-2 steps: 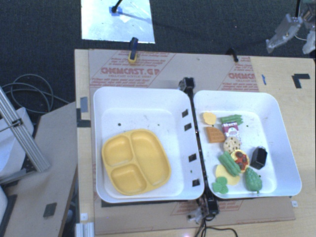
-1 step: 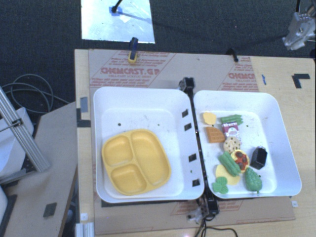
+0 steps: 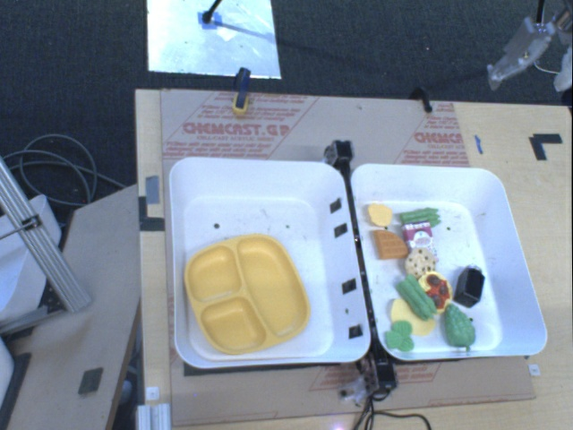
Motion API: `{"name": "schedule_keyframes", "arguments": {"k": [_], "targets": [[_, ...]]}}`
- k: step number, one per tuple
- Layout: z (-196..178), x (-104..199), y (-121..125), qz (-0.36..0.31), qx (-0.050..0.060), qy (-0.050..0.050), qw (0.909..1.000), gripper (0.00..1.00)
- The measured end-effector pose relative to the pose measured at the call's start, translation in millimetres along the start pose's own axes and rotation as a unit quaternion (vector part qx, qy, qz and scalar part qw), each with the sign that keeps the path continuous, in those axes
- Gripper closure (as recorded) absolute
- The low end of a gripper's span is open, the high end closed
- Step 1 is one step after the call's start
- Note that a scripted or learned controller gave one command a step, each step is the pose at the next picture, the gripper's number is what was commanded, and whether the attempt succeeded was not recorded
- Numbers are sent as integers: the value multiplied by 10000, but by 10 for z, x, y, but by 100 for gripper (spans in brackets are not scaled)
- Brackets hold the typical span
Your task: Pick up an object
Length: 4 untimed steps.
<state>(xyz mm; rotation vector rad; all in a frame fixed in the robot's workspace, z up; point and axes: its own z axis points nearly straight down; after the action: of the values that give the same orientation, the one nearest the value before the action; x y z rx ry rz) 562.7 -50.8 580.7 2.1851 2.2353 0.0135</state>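
Observation:
Several toy foods lie in the right bin (image 3: 510, 240): a yellow round piece (image 3: 380, 214), green beans (image 3: 419, 215), a small maroon carton (image 3: 418, 234), an orange cracker (image 3: 389, 245), a speckled cookie (image 3: 420, 262), a green cucumber (image 3: 414, 296), a red and orange piece (image 3: 437, 288), a black block (image 3: 469, 286) and a dark green vegetable (image 3: 458, 327). My gripper (image 3: 517, 54) hangs at the top right, beyond the bench's far right corner, well away from both bins. Nothing shows in it.
The left bin (image 3: 269, 179) holds a yellow divided tray (image 3: 245, 290). A black divider with clips (image 3: 347, 249) runs between the bins. A yellow clamp (image 3: 241, 95) sits at the bench's far edge, and a metal frame (image 3: 36, 240) stands at the left.

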Motion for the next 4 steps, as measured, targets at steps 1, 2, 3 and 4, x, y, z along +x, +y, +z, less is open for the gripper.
{"name": "schedule_keyframes", "arguments": {"k": [1,2,3,4], "targets": [[-118,-6,4,-11,-24,-8,10000,100],[-114,-5,4,-18,-18,-7,10000,0],[-233,-10,8,-28,-42,-14,10000,100],[-228,-9,8,-36,-37,-14,10000,0]]}}
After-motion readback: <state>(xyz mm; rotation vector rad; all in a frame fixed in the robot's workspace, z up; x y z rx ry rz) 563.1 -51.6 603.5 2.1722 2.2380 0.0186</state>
